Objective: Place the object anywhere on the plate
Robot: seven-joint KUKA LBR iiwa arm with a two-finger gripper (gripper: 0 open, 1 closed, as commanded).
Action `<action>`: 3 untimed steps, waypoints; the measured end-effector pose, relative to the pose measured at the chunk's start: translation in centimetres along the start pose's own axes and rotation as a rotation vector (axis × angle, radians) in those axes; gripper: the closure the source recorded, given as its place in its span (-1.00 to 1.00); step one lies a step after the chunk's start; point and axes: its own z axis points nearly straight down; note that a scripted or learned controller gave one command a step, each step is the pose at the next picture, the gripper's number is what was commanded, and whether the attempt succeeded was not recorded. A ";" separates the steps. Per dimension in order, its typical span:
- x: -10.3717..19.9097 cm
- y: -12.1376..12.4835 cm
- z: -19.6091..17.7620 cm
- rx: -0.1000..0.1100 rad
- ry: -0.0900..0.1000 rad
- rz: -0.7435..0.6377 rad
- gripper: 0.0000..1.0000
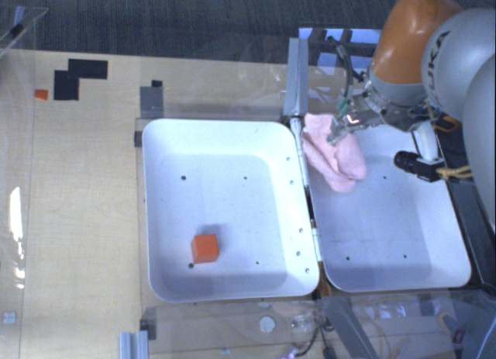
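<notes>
- We see two bins side by side: the left bin and the right bin, their rims touching along the middle.
- An orange block sits in the left bin at about 7 o'clock from that bin's centre, resting flat on the floor, apart from the walls.
- A pink cloth lies crumpled in the right bin at about 10 o'clock, against the wall shared with the left bin; its upper left edge laps onto the rim.
- The arm comes in from 2 o'clock, its orange band above the wrist.
- The gripper is down at the cloth's upper right edge, touching or just over it.
- We cannot tell how the gripper is set, nor whether any cloth is caught in it; the tip is small and blurred against the pink.
- The block lies well apart from the gripper, across the shared rim at 8 o'clock from it.
</notes>
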 end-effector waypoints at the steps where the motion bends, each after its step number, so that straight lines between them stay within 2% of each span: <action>1: 0.1 0.3 -4.0 -0.004 -0.001 -0.007 1.00; 2: 5.4 1.0 -5.2 -0.004 0.000 -0.413 1.00; 3: 10.3 2.0 -4.7 -0.006 0.000 -0.816 1.00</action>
